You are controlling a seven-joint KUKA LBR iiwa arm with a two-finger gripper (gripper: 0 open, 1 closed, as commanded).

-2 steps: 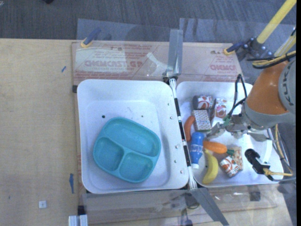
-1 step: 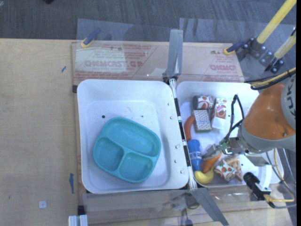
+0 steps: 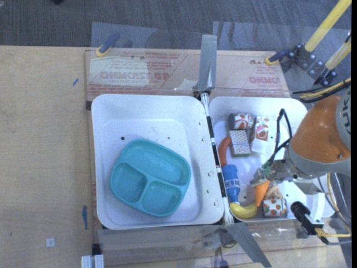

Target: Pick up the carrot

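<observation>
Grey arm bent over right bin, claw low at carrot, grip unclear

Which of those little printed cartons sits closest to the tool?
The carton at the right bin's near edge, just right of the banana and beside the carrot under the tool. The other cartons lie toward the bin's far side.

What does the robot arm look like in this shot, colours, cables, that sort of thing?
The arm is bulky and rounded, with a broad orange band above a grey wrist section. Thin black cables loop beside it over the right bin. The gripper is a small metal assembly at its tip, too cluttered for detail.
</observation>
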